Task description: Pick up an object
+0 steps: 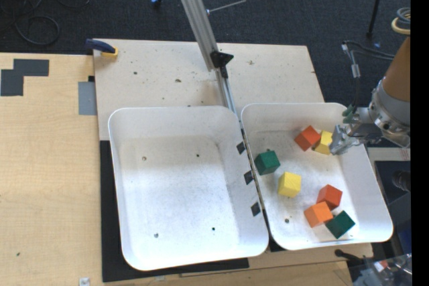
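- In right bin (375, 211), near upper right rim: gripper (337, 144) low over bin edge, reaching in from right; grey arm with orange band behind it.
- At fingertips: small yellow block (325, 142), touching or just beside gripper; cannot tell whether fingers open or closed, nor whether block sits between them.
- Just left of that block, touching it: orange block (308, 138), tilted.
- Toward bin's left wall, near divider: dark green cube (267, 161).
- Below and right of green cube, apart from it: second yellow cube (289, 183), near bin centre.
- Lower right of bin, clustered: red-orange cube (330, 195), orange cube (318, 213) just below and touching it, dark green cube at corner (340, 224) just beside orange one.
- Left bin (127, 144): white floor with a few dark specks.
- Between bins, running up and away: slanted aluminium rail (196, 10) with checker-marked tip.
- On bench (268, 74), far left corner: blue-and-yellow clamp (102, 47).
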Robot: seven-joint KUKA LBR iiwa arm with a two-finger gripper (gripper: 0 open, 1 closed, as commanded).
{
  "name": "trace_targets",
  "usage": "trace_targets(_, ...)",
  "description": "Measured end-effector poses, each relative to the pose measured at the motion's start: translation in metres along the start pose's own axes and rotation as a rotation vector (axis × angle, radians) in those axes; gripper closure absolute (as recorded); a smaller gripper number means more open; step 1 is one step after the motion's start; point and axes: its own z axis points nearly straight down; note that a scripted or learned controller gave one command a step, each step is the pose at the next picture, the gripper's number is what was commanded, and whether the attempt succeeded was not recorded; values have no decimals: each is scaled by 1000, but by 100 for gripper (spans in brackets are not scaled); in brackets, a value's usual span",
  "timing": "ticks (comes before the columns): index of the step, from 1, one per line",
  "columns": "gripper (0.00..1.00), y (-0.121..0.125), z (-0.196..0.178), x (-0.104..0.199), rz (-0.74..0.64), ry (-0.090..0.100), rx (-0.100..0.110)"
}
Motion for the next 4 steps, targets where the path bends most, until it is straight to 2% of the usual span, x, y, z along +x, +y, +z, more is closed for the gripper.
trace_targets(2,100,6,18,108,-1,0,0)
trace_targets(3,100,-1,12,159,-1,0,1)
trace_targets(4,100,0,24,217,-1,-1,4)
